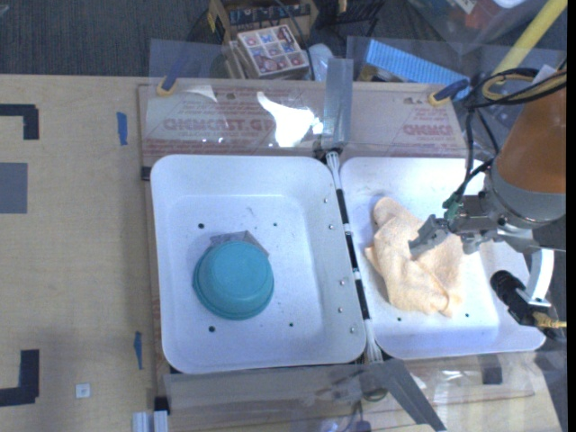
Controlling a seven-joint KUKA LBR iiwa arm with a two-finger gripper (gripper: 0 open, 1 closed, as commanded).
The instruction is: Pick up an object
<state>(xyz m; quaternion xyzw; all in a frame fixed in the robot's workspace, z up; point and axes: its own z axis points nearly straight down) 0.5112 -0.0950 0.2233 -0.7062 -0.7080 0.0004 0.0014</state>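
Nearest to my lens is the front lip of the left bin (261, 364), and just up from it I've got a teal bowl (234, 280) sitting upside down on the bin floor, with a small grey scrap (236, 238) poking out from behind its far edge. Nothing near it, so that one's not in play right now.

Over in the right bin (513, 336) lies the piece I care about: a pale yellow cloth (416, 261), crumpled, lying in the left half of that bin, close beside the divider between the two bins. The arm (535, 151) comes in from the right, and the jaws (430, 235) sit over the cloth's upper right part. I can make out one dark finger slanting down toward the fabric, but whether the jaws are spread or pinched I cannot tell from this angle, and I can't say any cloth is caught between them.

My read: this is the approach or grasp attempt on the cloth, lift not yet done. Next move calls for a firm pinch on a raised fold, then a straight lift, watching that the fabric actually rises with it. Soft cloth slips easily, so I'd check before calling it a pick.
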